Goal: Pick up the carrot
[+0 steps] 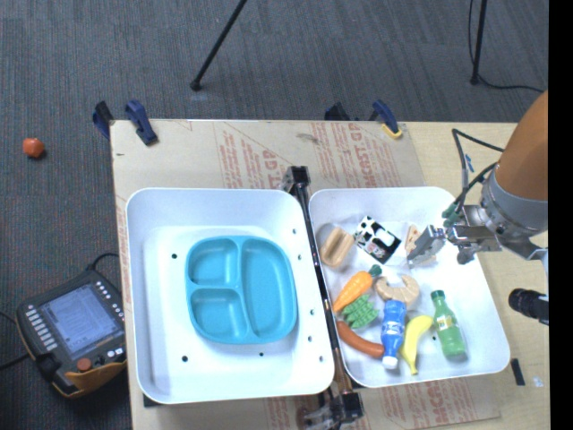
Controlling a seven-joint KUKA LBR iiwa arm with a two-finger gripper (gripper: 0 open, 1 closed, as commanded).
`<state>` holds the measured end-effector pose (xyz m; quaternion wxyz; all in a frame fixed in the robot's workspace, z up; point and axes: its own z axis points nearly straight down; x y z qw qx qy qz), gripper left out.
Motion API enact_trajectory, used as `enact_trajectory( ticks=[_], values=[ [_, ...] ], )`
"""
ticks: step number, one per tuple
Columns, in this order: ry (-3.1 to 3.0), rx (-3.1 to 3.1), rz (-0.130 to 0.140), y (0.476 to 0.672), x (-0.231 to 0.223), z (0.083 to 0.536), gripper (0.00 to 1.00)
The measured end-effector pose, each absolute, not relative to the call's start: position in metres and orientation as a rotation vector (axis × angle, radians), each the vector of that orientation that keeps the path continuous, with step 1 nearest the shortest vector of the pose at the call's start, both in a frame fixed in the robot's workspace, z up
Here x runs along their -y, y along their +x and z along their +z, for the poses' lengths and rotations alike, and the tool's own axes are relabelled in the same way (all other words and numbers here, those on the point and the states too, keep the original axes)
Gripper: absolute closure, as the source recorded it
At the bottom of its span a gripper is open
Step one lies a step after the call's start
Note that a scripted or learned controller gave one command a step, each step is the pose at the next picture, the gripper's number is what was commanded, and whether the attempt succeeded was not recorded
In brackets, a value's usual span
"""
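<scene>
Camera view, carrot [353, 289]: it lies in the right bin [480, 267], near the bin's left side, orange body slanting up toward its green top.
Neighbours: a green toy [362, 312] touches its lower end; a tan round piece [397, 288] sits just beside it; a blue bottle [392, 322], a banana [414, 342] and a red sausage shape [359, 339] lie below.
My tool [428, 245]: it hangs over the upper middle of the same bin, apart from the carrot, with nothing gripped that I can see; how wide it stands I cannot tell.
Left bin [143, 240]: holds a blue divided tray [240, 288].
Progress: carrot not yet lifted; I judge the approach, the grasp and the raise all remain.
</scene>
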<state>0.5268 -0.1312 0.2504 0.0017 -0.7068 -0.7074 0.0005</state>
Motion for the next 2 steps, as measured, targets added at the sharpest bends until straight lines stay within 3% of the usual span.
enact_trajectory(
  ticks=[1, 2],
  values=[
    [-2.247, 2.189, 0.003, 0.564, 0.061, 0.193, 0.0],
    [-2.274, 2.16, 0.004, 0.547, 0.085, 0.132, 0.0]
  ],
)
